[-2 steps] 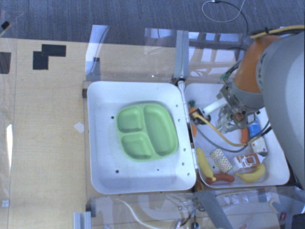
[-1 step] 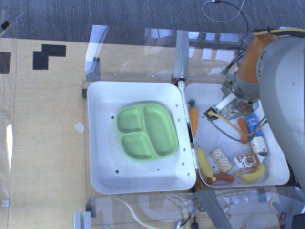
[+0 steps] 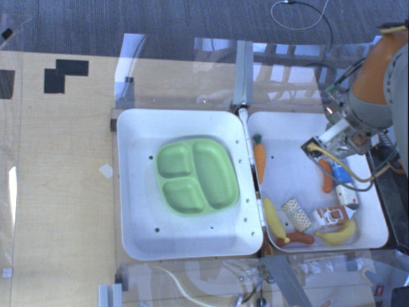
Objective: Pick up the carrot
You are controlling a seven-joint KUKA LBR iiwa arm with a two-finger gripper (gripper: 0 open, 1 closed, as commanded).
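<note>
Carrot (image 3: 259,160) lies in the right bin (image 3: 281,121), hard against its left wall, just beside the divider between the two bins. Orange body, green top pointing to the far edge; long axis runs near-to-far, roughly parallel to that wall. Nothing touching it; the banana (image 3: 273,219) sits nearer the camera along the same wall, apart from it.

Tool (image 3: 327,147) hangs over the right side of the same bin, at the end of the arm (image 3: 383,75) with its orange band. Cables and wrist hardware clutter it, so I cannot tell if the tool is released or clenched. Nothing visibly held.

Key relation: carrot is to the left of the tool in the view, across the open bin floor, at about the same depth. Judgement: the move calls for a sideways travel toward the divider, then a descent with the grip set across the carrot's short width. Risk: the wall is so close that one side of the tool may hit it.

Other stuff: orange and blue item (image 3: 332,171) just under the tool, a small carton (image 3: 330,217), a patterned block (image 3: 296,214), a second banana (image 3: 339,233), a sausage-like piece (image 3: 298,238). Left bin (image 3: 134,184) holds a green divided tray (image 3: 195,176).

Writing: carton has print, too small to read. No legible brands.
</note>
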